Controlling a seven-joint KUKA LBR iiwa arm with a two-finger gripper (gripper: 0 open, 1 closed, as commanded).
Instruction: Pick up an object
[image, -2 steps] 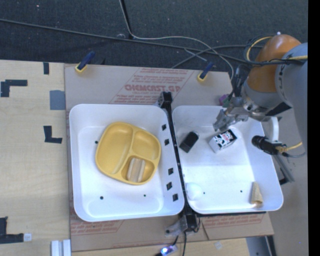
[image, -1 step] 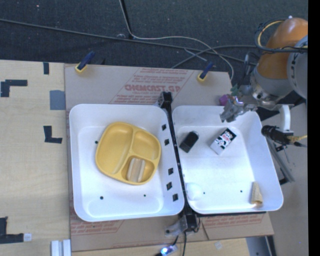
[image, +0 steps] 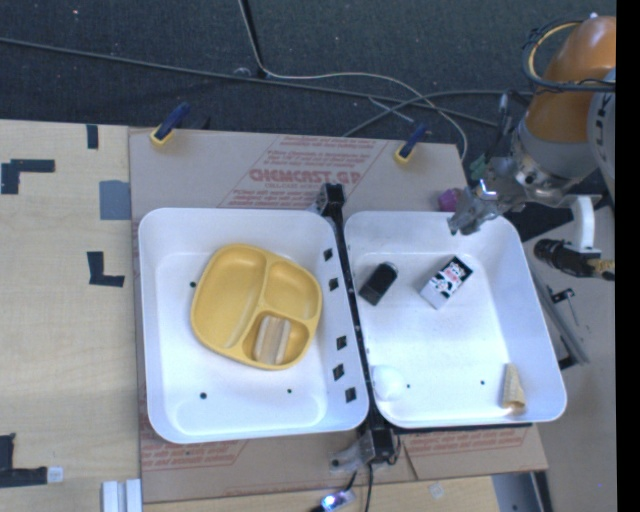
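Gripper (image: 466, 222) over right bin's (image: 535, 330) far rim, touching nothing

One fixed camera looks down at a slant from above the bench. Both white bins (image: 150, 330) sit mid-frame, moderately near

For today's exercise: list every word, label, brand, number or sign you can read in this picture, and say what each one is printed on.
"CHEMCAST GP" in red, roughly as it reads and blurred, on the brown cardboard sheet behind the two bins.
Smaller red lines above and below it on the same sheet: too blurred to read.
Faint red print on the cardboard's front edge: unreadable.
Black-and-white small box in the right bin: its markings are too small to read.
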